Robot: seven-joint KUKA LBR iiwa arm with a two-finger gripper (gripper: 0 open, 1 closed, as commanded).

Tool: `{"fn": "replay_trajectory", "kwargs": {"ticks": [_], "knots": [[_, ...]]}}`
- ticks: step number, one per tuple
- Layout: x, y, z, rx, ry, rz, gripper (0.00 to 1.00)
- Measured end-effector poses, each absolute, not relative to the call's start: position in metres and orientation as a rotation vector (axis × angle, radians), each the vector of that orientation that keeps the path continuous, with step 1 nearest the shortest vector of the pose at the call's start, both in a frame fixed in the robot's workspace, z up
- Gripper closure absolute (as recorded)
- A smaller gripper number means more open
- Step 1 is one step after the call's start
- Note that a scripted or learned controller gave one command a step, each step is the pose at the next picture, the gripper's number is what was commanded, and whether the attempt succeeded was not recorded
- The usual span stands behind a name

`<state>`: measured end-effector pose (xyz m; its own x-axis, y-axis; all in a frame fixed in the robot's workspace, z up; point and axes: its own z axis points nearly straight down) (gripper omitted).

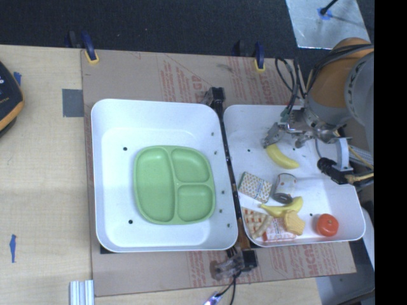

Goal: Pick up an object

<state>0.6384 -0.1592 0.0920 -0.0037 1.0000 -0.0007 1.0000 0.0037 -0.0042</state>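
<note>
The counter (38, 170) is pale wood, with a brown cardboard sheet (159, 75) under both bins. The left bin (108, 116) sits well to the left of the pincer and holds a green divided plate (173, 184). The right bin (254, 116) lies directly beneath the pincer. The grey arm (343, 88) with its orange band enters from the right. The pincer (285, 134) hangs over the bin's upper part; its fingers look spread, tips just above a yellow banana (282, 157), nothing between them. Below the pincer, toward the bin's near edge, lie a patterned card (255, 186), a waffle-like piece (254, 221), a grey cup (283, 186), a second banana (283, 207), a cheese wedge (294, 223) and, lower right, a red tomato (326, 225).
</note>
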Motion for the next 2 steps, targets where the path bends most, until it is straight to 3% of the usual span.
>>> {"fn": "replay_trajectory", "kwargs": {"ticks": [1, 2], "knots": [[0.639, -0.160, 0.103, -2.213, -2.225, 0.007, 1.00], [0.629, -0.079, 0.193, -2.215, -2.226, 0.001, 1.00]]}}
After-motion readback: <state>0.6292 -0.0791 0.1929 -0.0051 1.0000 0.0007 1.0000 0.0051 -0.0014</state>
